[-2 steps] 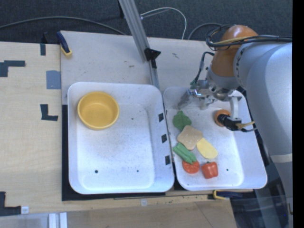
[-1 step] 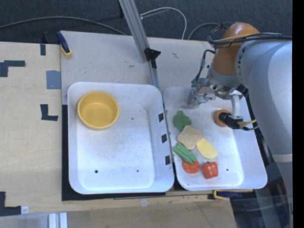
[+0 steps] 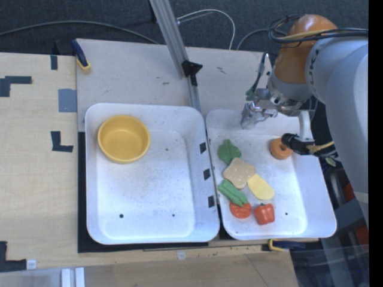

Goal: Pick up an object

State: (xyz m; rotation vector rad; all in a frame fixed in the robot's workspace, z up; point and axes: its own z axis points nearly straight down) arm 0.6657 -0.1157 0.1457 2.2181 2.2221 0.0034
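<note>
My gripper (image 3: 251, 119) hangs over the bare top of the right bin (image 3: 311, 190), holding nothing, because the toys (image 3: 245, 184) lie lower down.

Glossy plastic yellow bowl (image 3: 123, 138) (smooth) on speckled white bin (image 3: 149, 214).

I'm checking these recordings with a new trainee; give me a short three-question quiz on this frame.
1. True or false: the yellow bowl sits in the right bin.
2. Which item lies nearest the gripper? A) red pepper B) green broccoli piece C) tomato
3. Fill in: the orange round piece lies near the right bin's ____ edge.

Key: 1 false, it sits in the left bin. 2 B. 3 right.
</note>
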